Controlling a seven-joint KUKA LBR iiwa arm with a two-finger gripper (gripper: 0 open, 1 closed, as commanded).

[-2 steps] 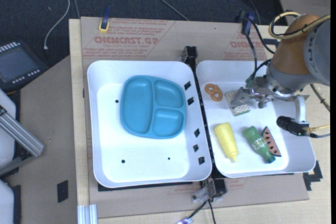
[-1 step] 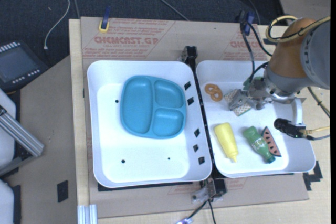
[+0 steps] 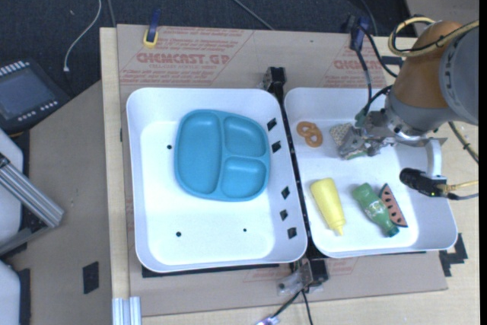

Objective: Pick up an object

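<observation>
I've got the gripper (image 3: 351,142) low in the right bin (image 3: 434,236), near its far edge beside the pretzel (image 3: 309,133) — poised to grab it, I'd guess — grip state unclear.

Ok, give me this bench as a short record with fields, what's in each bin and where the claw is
left bin: blue divided plate
right bin: pretzel, yellow bottle, green item, watermelon slice
claw: low in the right bin's far half, just right of the pretzel
claw load: cannot tell
</observation>
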